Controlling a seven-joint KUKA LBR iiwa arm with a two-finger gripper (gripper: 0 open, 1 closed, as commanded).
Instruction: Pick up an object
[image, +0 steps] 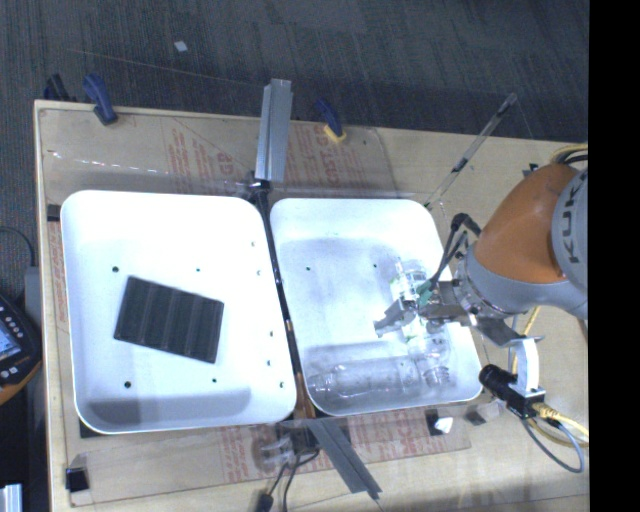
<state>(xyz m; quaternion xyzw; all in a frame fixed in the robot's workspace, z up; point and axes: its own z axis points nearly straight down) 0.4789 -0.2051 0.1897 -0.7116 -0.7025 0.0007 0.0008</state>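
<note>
A clear plastic bottle (365, 379) lies on its side along the front wall of the right bin (330, 225). A second clear item with a green bit (410, 281) sits near that bin's right side, hard to make out against the white. My gripper (408, 316) is low inside the right bin, right beside this clear item and just above the lying bottle's right end. Whether anything is in its grasp cannot be made out. A dark ribbed rectangular pad (168, 319) lies flat in the left bin (150, 215).
The grey arm with its orange band (520, 245) reaches in over the right bin's right wall. A metal bar (272, 130) stands at the back between the bins. Blue clamps (100, 100) grip the bench's far edge. Cables (545, 410) trail at the front right.
</note>
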